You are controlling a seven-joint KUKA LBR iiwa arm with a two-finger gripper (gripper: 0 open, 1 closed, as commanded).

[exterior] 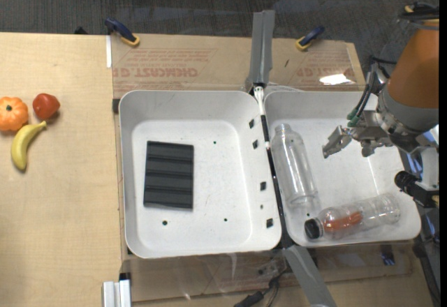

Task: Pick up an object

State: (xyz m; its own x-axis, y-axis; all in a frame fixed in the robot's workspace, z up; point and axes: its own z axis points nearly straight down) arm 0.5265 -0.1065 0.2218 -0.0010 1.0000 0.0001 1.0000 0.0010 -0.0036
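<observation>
The gripper's (351, 145) two fingers stand apart with nothing between them, poised over the right bin (318, 105) near its far right side, under the grey arm's orange band (418, 68). Below and to the left in that bin lie two clear plastic bottles, one (293, 166) running lengthwise beside the divider, the other (353, 218) with a black cap and orange contents along the near wall. In the left bin (133, 180) lies a black ribbed block (169, 174); an orange (11, 114), a tomato (45, 105) and a banana (24, 145) sit on the wooden bench (56, 229) to the left.
</observation>
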